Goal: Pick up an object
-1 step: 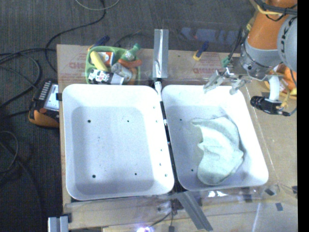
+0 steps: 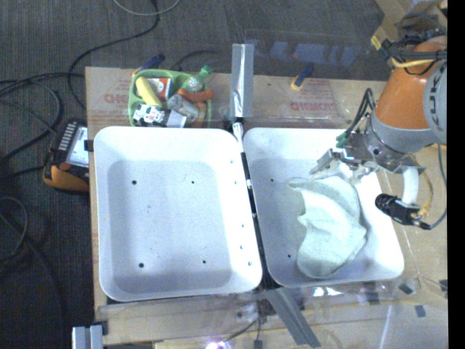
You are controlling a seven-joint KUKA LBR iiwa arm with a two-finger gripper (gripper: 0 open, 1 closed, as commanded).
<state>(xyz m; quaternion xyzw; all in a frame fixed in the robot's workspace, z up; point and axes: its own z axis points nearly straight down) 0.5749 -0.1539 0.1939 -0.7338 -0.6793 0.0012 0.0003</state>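
White cloth [image 2: 330, 227] lies below pincer [image 2: 338, 163].

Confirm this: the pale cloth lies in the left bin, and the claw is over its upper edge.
Not quite. The cloth lies in the right bin, not the left; the camera view shows it there. The claw is over its upper edge.

two white bins [image 2: 109, 217], one pale cloth [image 2: 330, 227], one green basket [image 2: 135, 100] of small items

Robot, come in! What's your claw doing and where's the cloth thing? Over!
Gripper above the right bin, at the top edge of the white cloth. Cloth lies crumpled in the bin, not lifted. Nothing in the way.
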